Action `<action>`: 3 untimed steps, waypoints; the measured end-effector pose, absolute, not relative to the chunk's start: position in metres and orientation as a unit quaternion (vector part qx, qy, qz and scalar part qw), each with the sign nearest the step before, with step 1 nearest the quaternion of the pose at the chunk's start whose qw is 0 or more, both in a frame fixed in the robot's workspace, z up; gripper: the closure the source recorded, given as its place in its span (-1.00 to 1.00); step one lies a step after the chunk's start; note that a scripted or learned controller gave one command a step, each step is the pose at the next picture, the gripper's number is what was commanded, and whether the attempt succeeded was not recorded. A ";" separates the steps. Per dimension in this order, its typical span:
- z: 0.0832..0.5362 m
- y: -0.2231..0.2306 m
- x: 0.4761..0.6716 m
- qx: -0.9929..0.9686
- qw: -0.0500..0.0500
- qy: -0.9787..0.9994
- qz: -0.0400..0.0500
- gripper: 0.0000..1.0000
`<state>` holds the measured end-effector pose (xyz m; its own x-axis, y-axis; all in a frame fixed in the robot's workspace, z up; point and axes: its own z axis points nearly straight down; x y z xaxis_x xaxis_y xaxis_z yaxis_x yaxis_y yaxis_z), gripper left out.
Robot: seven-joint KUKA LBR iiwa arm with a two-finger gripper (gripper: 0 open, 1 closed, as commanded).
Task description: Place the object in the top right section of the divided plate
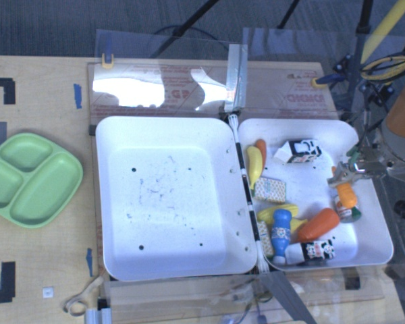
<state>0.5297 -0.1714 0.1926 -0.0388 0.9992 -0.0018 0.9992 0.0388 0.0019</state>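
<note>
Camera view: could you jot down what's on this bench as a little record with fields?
plate: green divided plate, on the bench left of both bins
left bin: white
right bin: white, holds toys
toys: carrot, blue bottle, banana, others
tool: over the right bin's right side, above a small orange toy

Left of the fingers (344, 174), your right bin (371, 245) is crowded: carrot (317, 225), bottle (281, 235), banana (254, 165). Farther left, the left bin (165, 194) lies bare, and the green plate (32, 179) sits unobstructed on the bench (40, 100).
</note>
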 end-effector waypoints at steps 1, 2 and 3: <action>0.100 -0.103 0.577 0.611 0.007 0.791 0.004 1.00; 0.188 -0.069 0.528 0.506 0.001 0.863 0.001 1.00; 0.194 -0.026 0.539 0.410 0.002 0.912 0.001 1.00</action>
<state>0.5387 -0.0262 0.1936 -0.6644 0.7474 -0.0029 0.7474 0.6644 0.0033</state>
